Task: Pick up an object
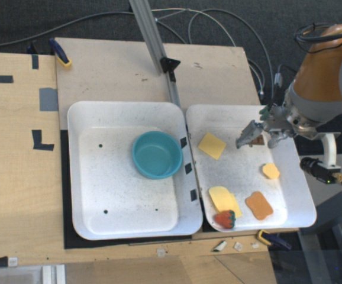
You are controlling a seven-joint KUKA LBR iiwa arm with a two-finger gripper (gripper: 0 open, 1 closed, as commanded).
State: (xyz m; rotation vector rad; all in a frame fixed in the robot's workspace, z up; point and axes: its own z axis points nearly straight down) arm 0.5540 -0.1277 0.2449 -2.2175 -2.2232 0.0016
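Note:
The right bin (295, 218) holds several small items. A yellow square slab (212, 145) lies near its left wall and a small yellow lump (270, 171) near its right side. At the front lie a pale yellow block (224, 198), an orange oval piece (258, 205) and a red item with a green end (224, 219). My gripper (246, 139) hangs over the upper middle of this bin, angled down to the left, right of the yellow slab and above the small yellow lump. A small brown patch shows at its tip, and what it is stays unclear.
A blue bowl (157, 154) sits in the left bin (88, 218), toward its right side. A slanted metal pole (153, 34) comes down to the bins' shared back edge. Cables loop behind the right bin. A blue-and-yellow clamp (60, 52) rests at the board's back left.

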